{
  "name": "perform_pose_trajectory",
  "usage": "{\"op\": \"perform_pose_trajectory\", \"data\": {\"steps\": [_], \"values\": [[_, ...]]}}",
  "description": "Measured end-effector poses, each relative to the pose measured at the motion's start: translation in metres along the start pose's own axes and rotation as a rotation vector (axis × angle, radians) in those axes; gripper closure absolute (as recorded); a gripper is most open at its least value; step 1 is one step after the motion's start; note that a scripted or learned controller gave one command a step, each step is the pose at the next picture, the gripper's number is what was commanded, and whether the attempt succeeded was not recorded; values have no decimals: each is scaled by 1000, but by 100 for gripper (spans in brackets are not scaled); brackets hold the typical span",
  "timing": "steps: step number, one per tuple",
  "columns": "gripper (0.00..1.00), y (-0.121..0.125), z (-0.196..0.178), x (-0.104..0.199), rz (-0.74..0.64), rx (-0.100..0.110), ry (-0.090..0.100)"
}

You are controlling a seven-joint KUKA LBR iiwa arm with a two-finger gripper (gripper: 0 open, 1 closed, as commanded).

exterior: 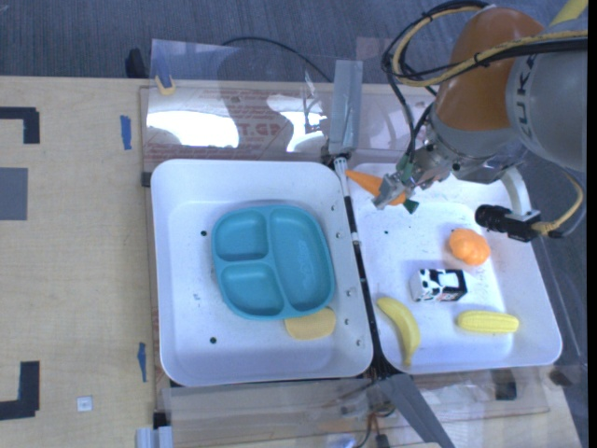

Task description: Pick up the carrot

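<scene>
The gripper [399, 187] is hanging over the right bin's [532, 343] eleven o'clock corner with its fingers clamping the carrot [371, 183], whose orange body is poking out toward nine o'clock while its green top is peeking out, half hidden, at the gripper's five o'clock side.

White bins: two, side by side [177, 278] [532, 343]
Blue divided plate [273, 260]: one
Carrot [373, 184]: one
Banana [401, 324]: one
Corn cob [487, 322]: one
Orange fruit [467, 246]: one
Black-and-white toy [440, 285]: one
Pale yellow piece [310, 325] by the plate: one
</scene>
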State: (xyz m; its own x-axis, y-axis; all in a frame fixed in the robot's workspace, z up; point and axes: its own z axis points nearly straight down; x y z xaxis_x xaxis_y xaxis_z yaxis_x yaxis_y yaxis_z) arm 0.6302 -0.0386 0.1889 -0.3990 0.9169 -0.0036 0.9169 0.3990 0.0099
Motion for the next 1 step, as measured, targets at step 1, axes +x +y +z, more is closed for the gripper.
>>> {"op": "perform_pose_trajectory", "data": {"steps": [1], "values": [[0, -2, 4, -1, 3, 7, 2]]}}
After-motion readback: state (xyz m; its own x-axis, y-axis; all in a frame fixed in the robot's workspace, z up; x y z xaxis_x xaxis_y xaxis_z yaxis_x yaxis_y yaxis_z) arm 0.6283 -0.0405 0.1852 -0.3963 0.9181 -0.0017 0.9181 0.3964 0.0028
